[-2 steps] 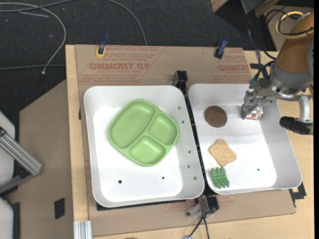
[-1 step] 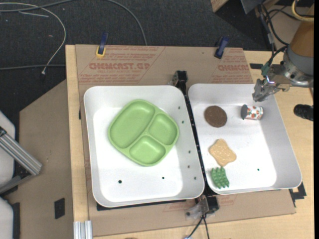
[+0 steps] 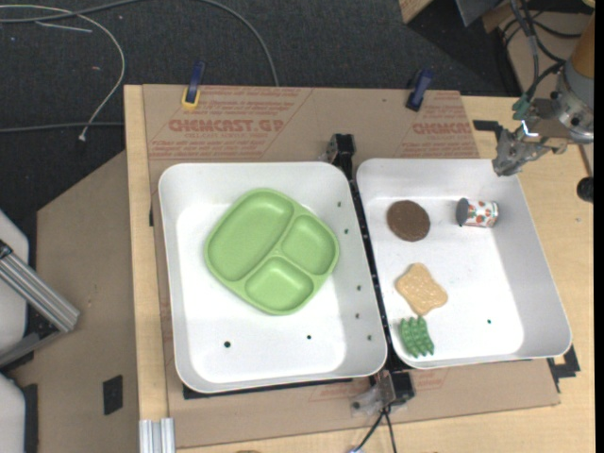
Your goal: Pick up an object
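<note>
The right bin (image 3: 510, 319) holds a round brown cookie (image 3: 409, 221), a small can lying on its side (image 3: 478, 213), a tan cracker (image 3: 421, 289) and a green broccoli-like piece (image 3: 414, 336). My gripper (image 3: 510, 158) hangs over the right bin's far right corner, above and to the right of the can. Nothing shows between its fingers.
The left bin (image 3: 189, 328) holds a green divided plate (image 3: 272, 250). Both bins rest on a cardboard sheet (image 3: 236, 121) clamped at the back by two blue clips. Cables and boxes lie beyond the bench at the top.
</note>
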### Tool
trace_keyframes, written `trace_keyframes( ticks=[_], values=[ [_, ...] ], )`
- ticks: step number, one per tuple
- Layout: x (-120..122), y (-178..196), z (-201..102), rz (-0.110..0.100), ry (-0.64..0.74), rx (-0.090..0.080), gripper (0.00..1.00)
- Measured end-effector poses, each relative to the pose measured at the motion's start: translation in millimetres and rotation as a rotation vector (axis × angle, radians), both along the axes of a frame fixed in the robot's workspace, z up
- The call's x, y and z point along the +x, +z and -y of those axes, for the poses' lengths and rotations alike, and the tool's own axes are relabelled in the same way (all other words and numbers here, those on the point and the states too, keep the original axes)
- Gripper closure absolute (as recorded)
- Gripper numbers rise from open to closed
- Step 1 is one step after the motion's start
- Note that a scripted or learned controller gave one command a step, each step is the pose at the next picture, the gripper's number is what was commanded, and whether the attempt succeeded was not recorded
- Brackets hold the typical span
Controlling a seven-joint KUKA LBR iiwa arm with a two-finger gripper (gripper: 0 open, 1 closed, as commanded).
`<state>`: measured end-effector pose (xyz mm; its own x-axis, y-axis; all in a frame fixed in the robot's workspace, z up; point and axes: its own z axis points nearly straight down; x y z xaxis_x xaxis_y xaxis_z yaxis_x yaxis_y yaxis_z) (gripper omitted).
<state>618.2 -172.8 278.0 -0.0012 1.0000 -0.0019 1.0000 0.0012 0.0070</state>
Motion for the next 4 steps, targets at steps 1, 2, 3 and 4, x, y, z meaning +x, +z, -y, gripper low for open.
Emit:
trace_keyframes(
  ticks=[1, 2, 3, 4],
  values=[
    [-2.7, -3.7, -47.5, -0.009, 0.004, 0.004, 1.0],
    [4.2, -2.2, -101.3, -0.008, 0.005, 0.004, 1.0],
    [0.6, -15.1, -150.6, -0.01, 0.004, 0.004, 1.0],
    [15.1, -35.3, -206.8, -0.009, 0.005, 0.004, 1.0]
  ],
)
